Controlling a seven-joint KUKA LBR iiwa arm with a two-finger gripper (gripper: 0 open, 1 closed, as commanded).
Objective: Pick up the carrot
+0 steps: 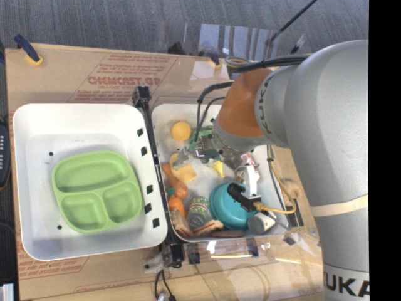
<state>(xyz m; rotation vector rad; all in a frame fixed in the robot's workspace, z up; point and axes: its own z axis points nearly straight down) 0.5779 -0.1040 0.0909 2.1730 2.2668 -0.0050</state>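
- The long orange carrot point(170, 175) lies in the right-hand shallow white bin point(188, 109). It rests against that bin's left wall, about midway down, with its length running roughly along the wall.
- The two-finger gripper point(188, 157) hangs low over the same bin, just beside the carrot's upper end and a little to its right. Whether it is open or closed cannot be told from here, and nothing is visibly held.
- To do this step well, I judge the gripper needs to shift slightly towards the wall and turn so that it closes across the carrot's narrow width, not along its length.
- The wall leaves little room on one side, so a steep descent aimed at the carrot's middle looks safest.
- The right bin is crowded. A yellow-orange ball point(181, 130) sits near the top, and a small yellow piece point(219, 168) lies further right.
- A rounded orange item point(177, 204) sits just below the carrot and could be grabbed by mistake.
- A printed tin can point(199, 211) and a teal kettle point(227, 207) stand lower down.
- The left-hand white bin point(37, 124) holds a green divided plastic plate point(94, 190).
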